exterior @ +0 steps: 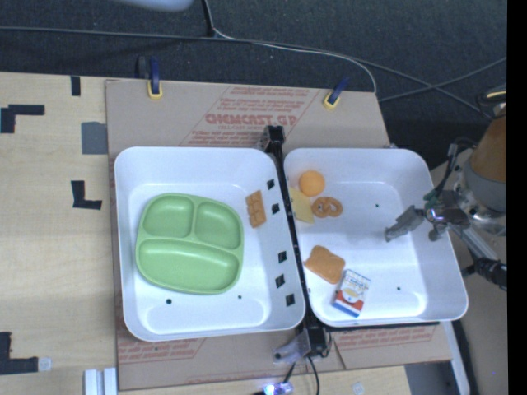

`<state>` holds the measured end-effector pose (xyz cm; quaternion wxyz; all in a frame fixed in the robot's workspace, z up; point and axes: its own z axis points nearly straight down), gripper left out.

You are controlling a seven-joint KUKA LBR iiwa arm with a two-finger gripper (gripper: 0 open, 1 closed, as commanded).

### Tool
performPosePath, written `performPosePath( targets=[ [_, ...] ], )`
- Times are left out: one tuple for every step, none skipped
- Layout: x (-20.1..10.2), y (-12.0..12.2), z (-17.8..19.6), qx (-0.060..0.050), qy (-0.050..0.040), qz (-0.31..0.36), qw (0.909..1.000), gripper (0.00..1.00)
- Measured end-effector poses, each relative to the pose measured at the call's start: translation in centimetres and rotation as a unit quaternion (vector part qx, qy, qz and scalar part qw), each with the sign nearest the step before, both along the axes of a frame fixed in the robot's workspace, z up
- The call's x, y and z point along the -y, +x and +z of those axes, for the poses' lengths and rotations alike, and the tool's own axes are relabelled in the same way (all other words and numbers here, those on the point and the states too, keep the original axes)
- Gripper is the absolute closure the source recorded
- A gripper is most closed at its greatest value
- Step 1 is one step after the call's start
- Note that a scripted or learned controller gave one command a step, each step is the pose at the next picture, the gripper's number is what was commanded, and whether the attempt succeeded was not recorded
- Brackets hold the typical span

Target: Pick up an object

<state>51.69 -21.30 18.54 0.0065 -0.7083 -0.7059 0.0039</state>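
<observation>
In the right bin [412, 171] lie an orange ball [310, 183], a brown pretzel [328, 207] on a pale yellow slice [300, 211], a toast-coloured piece [324, 263] and a small white, red and blue carton [352, 292]. My gripper [417, 227] hangs over the right side of this bin, well to the right of these objects. Its fingers [401, 223] stand open with nothing between them. An orange cracker-like piece [256, 209] lies in the left bin [165, 159].
A green divided plate [190, 243] takes up most of the left bin. A black divider [284, 220] runs between the bins. The arm's body [486, 171] stands past the right bin's right rim. Cables cross the dark surface behind the bins.
</observation>
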Motion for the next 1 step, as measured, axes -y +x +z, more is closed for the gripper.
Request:
performPosePath(
  targets=[
    [-0.03,0.34,0.72,0.006,-0.0017,0.002,1.0,0.0]
  ],
)
